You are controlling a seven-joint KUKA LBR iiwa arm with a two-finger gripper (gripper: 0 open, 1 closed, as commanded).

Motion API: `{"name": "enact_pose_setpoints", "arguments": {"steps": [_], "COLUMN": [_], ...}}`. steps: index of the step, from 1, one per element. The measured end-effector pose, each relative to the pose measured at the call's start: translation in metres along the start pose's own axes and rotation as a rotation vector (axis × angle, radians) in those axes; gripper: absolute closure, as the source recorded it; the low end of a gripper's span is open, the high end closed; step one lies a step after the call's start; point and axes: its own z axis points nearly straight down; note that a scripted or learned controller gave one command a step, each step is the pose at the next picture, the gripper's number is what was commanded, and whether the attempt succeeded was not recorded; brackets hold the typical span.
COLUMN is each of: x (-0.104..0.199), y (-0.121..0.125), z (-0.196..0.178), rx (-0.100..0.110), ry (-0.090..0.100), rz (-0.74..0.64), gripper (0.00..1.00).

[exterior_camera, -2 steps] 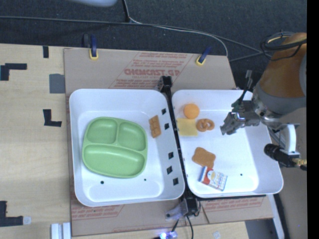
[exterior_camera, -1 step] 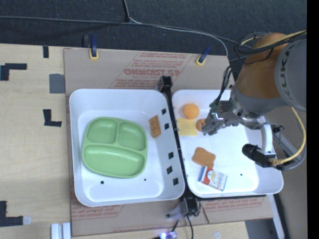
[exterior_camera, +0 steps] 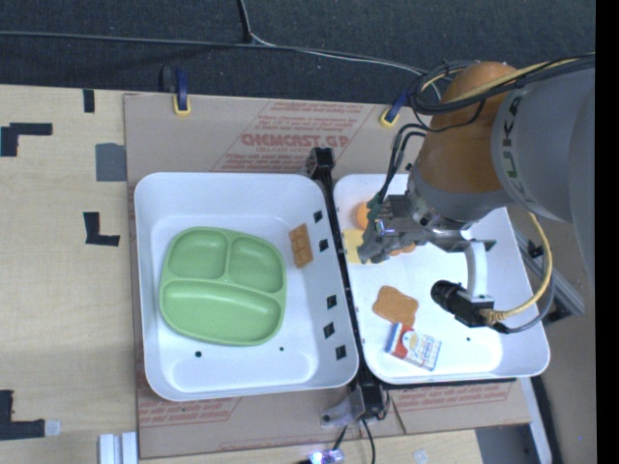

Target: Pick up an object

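Gripper [exterior_camera: 379,243] hangs low over the right bin [exterior_camera: 517,356] near its ten o'clock corner, just beside an orange object [exterior_camera: 360,214]; whether it grips anything I cannot tell. A brown cookie-like piece [exterior_camera: 395,304] lies toward six o'clock of it, with a small printed packet [exterior_camera: 414,345] just beyond. In the left bin [exterior_camera: 193,189], a green divided plate [exterior_camera: 223,285] sits with a tan cracker-like piece [exterior_camera: 301,246] at its two o'clock.

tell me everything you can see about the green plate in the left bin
The green plate is a pale green, smooth, plastic-looking tray with rounded corners and three compartments, two small and one long. It lies flat and right way up on the floor of the left bin, left of a small brown cracker, which lies apart from it.
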Motion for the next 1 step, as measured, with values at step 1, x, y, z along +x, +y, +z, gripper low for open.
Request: {"name": "enact_pose_setpoints", "arguments": {"steps": [1], "x": [0.0544], "y": [0.0107], "z": [0.0109], "rx": [0.0], "ry": [-0.001], "rz": [0.0], "gripper": [1.0]}}
